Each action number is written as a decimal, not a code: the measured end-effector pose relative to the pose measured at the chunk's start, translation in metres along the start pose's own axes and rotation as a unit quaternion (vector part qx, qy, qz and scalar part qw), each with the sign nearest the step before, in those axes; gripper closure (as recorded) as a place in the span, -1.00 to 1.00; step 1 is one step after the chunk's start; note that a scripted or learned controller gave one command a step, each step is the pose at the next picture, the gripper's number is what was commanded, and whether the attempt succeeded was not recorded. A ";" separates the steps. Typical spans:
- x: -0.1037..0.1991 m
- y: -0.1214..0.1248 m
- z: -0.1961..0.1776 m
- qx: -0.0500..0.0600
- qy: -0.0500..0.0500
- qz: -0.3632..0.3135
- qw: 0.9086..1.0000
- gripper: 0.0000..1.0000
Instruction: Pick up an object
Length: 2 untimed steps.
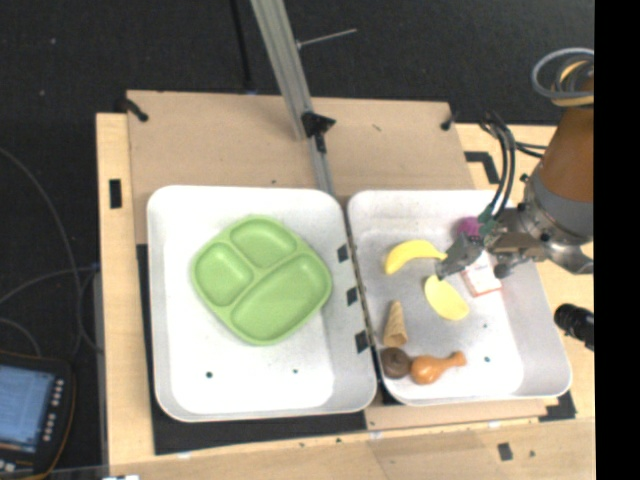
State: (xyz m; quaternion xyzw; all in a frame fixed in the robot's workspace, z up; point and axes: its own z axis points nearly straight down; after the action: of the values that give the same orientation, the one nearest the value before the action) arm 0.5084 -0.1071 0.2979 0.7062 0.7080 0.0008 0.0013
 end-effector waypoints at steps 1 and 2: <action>0.000 0.000 0.000 0.000 0.000 0.001 1.000 -1.00; 0.001 0.007 0.045 0.002 0.000 0.001 1.000 -1.00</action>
State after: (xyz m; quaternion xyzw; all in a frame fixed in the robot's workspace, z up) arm 0.5157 -0.1059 0.2532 0.7072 0.7070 -0.0011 -0.0002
